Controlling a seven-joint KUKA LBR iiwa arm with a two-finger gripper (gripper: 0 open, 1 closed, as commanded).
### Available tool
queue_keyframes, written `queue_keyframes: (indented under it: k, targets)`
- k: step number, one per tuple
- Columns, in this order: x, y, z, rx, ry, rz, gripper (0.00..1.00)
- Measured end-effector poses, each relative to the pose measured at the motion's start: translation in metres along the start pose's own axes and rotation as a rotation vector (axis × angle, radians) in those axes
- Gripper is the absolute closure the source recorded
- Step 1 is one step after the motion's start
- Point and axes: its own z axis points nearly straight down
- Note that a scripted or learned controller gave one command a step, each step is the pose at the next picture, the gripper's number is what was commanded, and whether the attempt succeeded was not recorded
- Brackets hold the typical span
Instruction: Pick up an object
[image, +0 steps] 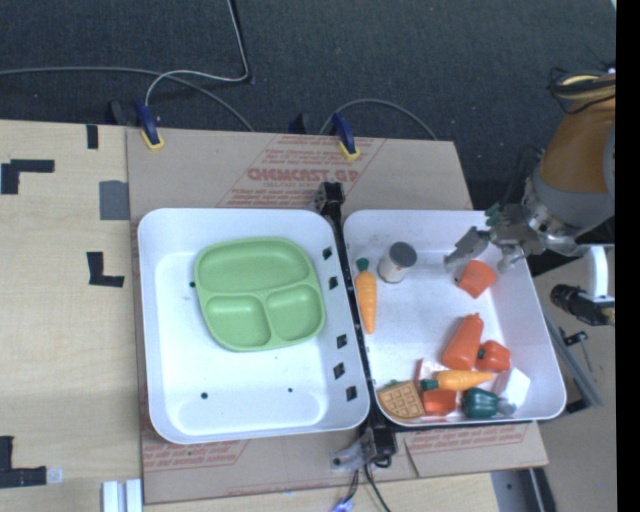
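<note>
My gripper (483, 257) hangs over the upper right of the right bin (420, 228), its two fingers spread apart. A small orange-red block (477, 278) lies just below the fingertips, and the fingers do not visibly grip it. Elsewhere in this bin are a carrot (367, 300) along the left wall and a small grey and white cylinder (397, 260) near it. A tall orange piece (463, 342), a red piece (494, 355), a yellow-orange stick (460, 380), a green piece (481, 403) and a waffle (400, 400) crowd the near right corner.
The left bin (160, 330) holds a green divided plate (262, 293). Black clips line the wall between the bins (340, 300). Cardboard (300, 170) lies under both bins, held by two clamps at the back.
</note>
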Motion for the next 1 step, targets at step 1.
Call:
queue_keyframes:
  k: [1]
  targets:
    - [-0.0425,-0.0581,0.1169,-0.001,0.001,0.000,0.00]
